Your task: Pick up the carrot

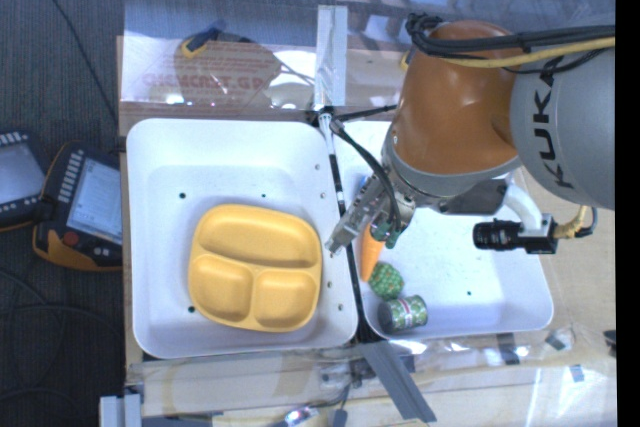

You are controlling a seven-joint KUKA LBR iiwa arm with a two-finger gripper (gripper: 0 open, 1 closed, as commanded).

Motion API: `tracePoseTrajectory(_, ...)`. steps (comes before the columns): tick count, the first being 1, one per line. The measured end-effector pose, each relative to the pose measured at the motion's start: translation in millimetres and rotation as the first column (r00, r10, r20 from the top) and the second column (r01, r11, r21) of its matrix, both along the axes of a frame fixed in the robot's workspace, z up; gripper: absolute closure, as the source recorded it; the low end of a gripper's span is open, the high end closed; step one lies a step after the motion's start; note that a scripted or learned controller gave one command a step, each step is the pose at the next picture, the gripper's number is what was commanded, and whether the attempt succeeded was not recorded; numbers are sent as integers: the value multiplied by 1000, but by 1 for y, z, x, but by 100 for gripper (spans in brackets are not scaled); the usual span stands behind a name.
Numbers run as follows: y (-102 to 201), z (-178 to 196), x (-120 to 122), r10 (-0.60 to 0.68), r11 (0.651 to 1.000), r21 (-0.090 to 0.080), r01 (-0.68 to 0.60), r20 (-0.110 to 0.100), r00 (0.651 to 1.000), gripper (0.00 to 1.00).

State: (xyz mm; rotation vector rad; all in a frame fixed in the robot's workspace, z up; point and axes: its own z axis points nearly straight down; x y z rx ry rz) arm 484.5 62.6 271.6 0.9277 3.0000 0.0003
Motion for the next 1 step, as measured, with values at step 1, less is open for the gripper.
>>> tracePoseTrajectory(1, -1, 16, 96, -227, 974, -2, 227, -2, 974, 100)
